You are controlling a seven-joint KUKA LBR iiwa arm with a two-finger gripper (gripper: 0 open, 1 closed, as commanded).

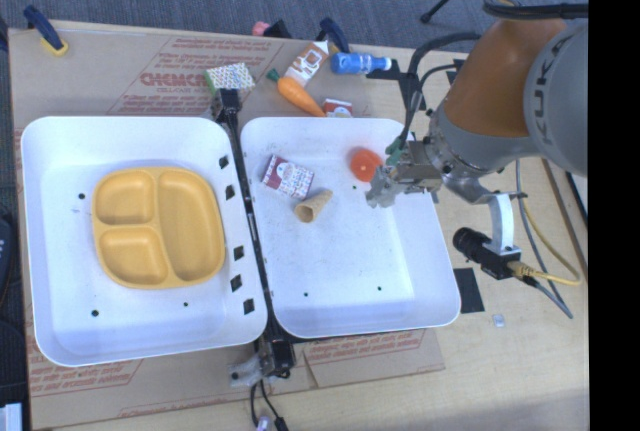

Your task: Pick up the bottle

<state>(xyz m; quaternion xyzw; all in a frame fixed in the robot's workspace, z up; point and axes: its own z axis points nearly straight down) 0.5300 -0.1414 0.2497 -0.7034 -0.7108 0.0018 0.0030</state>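
The jaws (383, 187) hover over the right bin's (420, 309) far edge, their state unclear (fingers too small); the bottle (359, 64) lies well beyond them on the desk (150, 69).

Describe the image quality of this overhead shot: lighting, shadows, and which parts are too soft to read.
Camera view: lighting is even and diffuse; the yellow tray and the waffle cone throw only faint shadows on the white bins. No strong glare on the plastic. The whole frame is soft and low in resolution: the gripper is a grey blur, and the labels on the blue bottle and the small carton are unreadable.
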